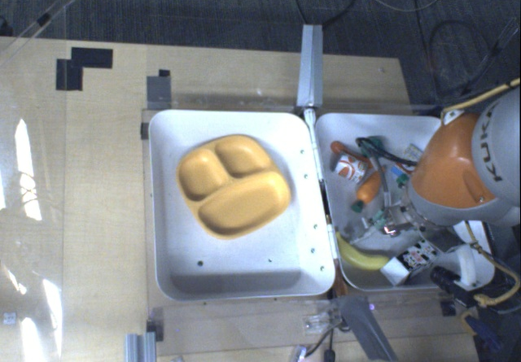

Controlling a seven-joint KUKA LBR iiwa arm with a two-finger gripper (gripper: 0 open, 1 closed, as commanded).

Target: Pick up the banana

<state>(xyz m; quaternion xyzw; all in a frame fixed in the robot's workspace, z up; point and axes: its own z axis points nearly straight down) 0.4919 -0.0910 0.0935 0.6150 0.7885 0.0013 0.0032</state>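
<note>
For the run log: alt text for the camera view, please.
The grey-and-orange arm reaches into the right bin, above small clutter; the banana lies at the bin's near-left corner. The left bin holds a yellow sectioned tray.

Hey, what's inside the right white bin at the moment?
The right white bin holds a yellow banana near its front edge, an orange carrot-shaped toy, a red-and-white packet and dark tools. The grey-and-orange arm covers the bin's right part.
</note>
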